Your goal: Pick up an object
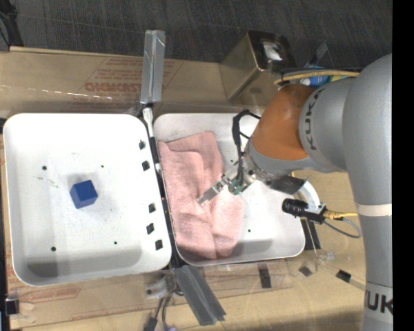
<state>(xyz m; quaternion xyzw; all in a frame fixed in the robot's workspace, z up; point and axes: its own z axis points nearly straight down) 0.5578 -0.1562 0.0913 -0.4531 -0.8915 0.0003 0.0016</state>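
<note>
The grey arm (359,136), with its orange band above the wrist, fills the right side of the view and bends down over the right bin. Two shallow white bins sit side by side on the bench: the left bin (27,185) is the wider one, and the right bin (276,243) touches it along a shared middle edge marked by small black clips. Behind both bins lies a flat sheet of brown cardboard (69,78) with red print on it. A crumpled pink towel (193,198) covers most of the left half of the right bin, running from near the back wall to the front wall. The gripper (224,188) hangs low over the middle of this towel, its tips at or just above the cloth; whether it is open or closed, and whether it has pinched any fabric, cannot be told from this angle. A small blue cube (83,192) rests on the floor of the left bin, a little left of that bin's centre and well apart from the gripper.
</note>
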